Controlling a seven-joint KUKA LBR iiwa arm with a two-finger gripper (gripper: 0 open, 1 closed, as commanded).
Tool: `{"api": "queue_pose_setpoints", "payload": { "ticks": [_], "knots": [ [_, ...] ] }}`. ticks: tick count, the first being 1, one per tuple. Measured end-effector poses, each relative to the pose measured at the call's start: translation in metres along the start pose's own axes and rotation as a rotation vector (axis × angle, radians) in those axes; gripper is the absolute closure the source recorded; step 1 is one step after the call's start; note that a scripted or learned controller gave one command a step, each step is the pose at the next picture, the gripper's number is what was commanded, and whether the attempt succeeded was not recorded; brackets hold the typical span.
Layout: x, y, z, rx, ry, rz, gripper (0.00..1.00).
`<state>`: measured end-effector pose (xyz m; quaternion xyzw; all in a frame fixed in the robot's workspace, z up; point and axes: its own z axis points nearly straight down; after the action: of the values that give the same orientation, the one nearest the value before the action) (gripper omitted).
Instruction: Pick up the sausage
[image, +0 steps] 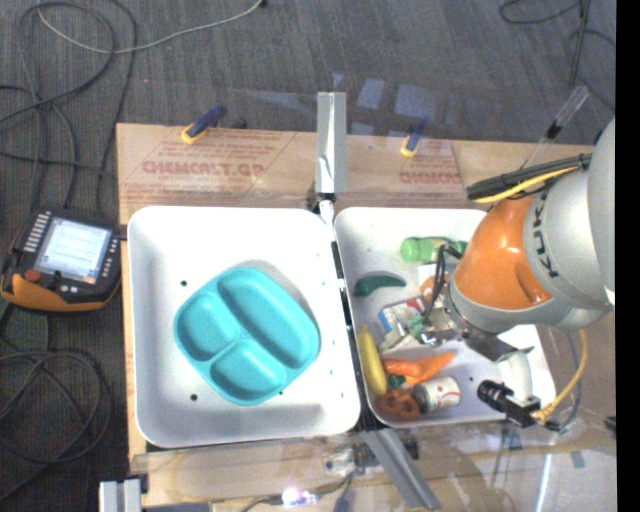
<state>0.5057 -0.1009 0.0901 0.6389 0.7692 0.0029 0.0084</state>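
Note:
The sausage (397, 403), a dark reddish-brown curled piece, lies at the front edge of the right bin (350, 262), next to a small white can (441, 393). My gripper (430, 322) hangs under the orange wrist band over the middle of that bin. It is above a white and blue packet (400, 318) and behind an orange carrot (420, 367). It stands well back from the sausage, and the wrist hides most of it.
A yellow banana (372, 362) lies along the right bin's left wall. A dark green vegetable (378, 284) and a light green item (425, 247) sit further back. A white object (515, 370) lies at the right. The left bin (150, 300) holds a teal divided plate (247, 333).

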Motion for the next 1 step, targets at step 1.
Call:
{"api": "queue_pose_setpoints", "payload": {
  "ticks": [1],
  "knots": [
    [0.0130,-0.0178,-0.0932,0.018,0.008,0.042,0.00]
  ]
}}
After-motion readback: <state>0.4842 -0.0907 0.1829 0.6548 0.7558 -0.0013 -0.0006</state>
